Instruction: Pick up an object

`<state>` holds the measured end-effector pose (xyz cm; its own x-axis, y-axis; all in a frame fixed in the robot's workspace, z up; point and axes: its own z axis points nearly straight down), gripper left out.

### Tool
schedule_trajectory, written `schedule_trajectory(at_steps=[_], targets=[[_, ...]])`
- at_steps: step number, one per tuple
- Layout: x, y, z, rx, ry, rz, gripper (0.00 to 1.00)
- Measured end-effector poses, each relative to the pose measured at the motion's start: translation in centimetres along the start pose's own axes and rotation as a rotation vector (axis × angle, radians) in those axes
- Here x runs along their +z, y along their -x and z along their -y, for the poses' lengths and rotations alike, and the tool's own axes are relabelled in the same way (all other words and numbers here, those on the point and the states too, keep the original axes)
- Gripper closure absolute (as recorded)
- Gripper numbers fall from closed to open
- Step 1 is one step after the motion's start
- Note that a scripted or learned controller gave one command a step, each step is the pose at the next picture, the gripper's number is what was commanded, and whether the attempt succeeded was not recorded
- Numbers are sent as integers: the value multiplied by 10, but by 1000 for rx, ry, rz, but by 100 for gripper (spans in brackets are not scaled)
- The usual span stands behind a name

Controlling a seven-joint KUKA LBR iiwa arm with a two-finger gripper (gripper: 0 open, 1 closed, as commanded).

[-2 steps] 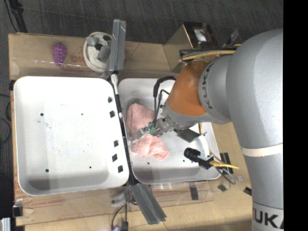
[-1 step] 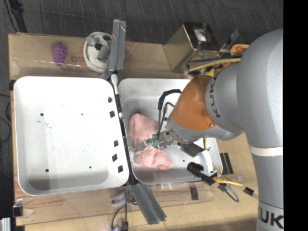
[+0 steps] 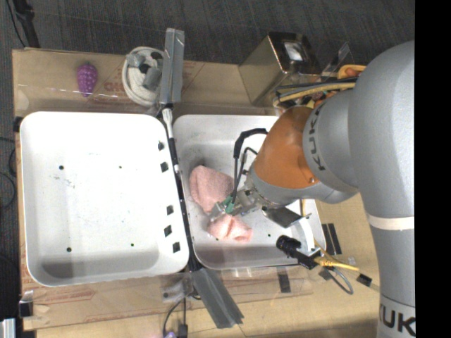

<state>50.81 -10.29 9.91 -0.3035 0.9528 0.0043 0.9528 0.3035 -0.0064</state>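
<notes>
Two pink objects (image 3: 211,189) lie beside the tool (image 3: 230,206).

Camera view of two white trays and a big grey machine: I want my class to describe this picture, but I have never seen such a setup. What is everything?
One camera looks down at a slant on a bench. The grey and orange machine is a robot arm reaching in from the right. Its gripper is down in the right bin, right at two soft pink objects: a larger pink lump and a smaller pink piece. Whether it holds either cannot be told. The left bin sits beside it. A small purple object lies on the bench beyond.
</notes>
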Motion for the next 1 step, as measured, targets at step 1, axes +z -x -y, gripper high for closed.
schedule_trajectory(at_steps=[1], targets=[[-92,-21,-62,205,2,2,100]])
